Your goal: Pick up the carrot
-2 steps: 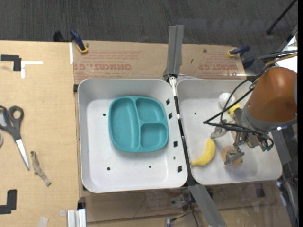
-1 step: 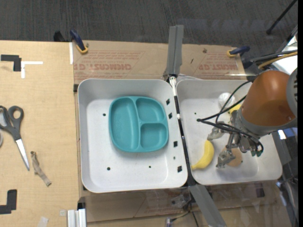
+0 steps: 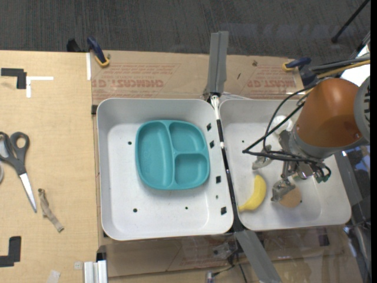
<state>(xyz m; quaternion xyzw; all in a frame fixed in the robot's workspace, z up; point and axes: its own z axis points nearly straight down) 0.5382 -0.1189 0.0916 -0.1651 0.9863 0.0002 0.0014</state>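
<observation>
In the camera view, the grey arm with its orange band (image 3: 327, 112) is reaching in from the right and hanging over the right-hand white bin (image 3: 330, 217), with the gripper (image 3: 288, 184) pointing down toward the bin floor among a tangle of black cables (image 3: 268, 140). Whether the gripper is spread or pressed together cannot be told, since the wrist and cables are hiding that part. Just below the gripper and a little to its right, a brownish, rounded object (image 3: 290, 200) is lying on the bin floor; it is too small and blurred to name with certainty, and whether it is the carrot cannot be told, nor whether the gripper is touching it. Just to the left of the gripper and slightly lower, a yellow banana (image 3: 254, 194) is resting on the same floor, curving up toward the gripper's side. Well to the left of the gripper, past the wall between the bins, the left-hand white bin (image 3: 112, 205) is holding a teal divided plate (image 3: 172, 154) with three compartments. Far to the left of the gripper, outside both bins, a pair of grey-handled scissors (image 3: 17, 164) is lying on the cardboard-covered bench (image 3: 47, 117), with a small strip of tape (image 3: 50, 210) beside it.
</observation>
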